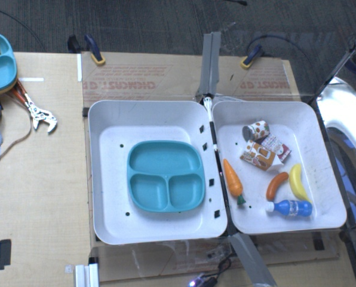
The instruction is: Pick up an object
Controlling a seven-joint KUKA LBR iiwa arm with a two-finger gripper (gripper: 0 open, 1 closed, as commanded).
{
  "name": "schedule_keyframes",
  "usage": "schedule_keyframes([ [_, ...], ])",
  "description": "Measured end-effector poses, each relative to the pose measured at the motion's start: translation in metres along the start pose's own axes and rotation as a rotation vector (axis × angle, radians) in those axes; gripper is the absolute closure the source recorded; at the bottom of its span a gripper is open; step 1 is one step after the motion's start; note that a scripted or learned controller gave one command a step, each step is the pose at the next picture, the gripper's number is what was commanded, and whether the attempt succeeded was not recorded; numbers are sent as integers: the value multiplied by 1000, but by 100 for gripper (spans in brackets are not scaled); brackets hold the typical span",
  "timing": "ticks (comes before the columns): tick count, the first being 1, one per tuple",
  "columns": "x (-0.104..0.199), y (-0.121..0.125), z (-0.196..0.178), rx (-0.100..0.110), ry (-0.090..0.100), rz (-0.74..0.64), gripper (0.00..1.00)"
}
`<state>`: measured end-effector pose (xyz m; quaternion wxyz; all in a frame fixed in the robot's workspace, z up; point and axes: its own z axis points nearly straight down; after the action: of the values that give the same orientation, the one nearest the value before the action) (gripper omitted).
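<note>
I am looking down on two white bins side by side on the counter (40,190). A grey, glossy stretch of my arm (340,109) curves in at the right edge, just beyond the right bin (322,137). From here I cannot tell how my jaws stand, nor whether they have hold of anything.

Everything I could pick lies in the right bin. A carrot (233,181) lies near its left wall, green end toward the front. A small can (257,130) lies on its side toward the back, and a brown and white packet (265,153) lies just in front of it, touching or nearly so. An orange-red sausage (277,185) lies tilted beside a yellow banana (297,182). A blue bottle (292,208) lies on its side just in front of both, white cap to the left.

The left bin (97,160) holds a teal divided plate (166,176), flat at its middle. A wrench (40,117) lies on the counter far to the left.
</note>
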<state>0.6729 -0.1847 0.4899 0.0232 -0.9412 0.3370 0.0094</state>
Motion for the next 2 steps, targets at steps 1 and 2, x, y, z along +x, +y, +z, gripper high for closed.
schedule_keyframes([
  [1, 1, 0, -7, 5, -3, 5, 100],
  [2, 3, 0, -15, 10, -7, 10, 100],
])
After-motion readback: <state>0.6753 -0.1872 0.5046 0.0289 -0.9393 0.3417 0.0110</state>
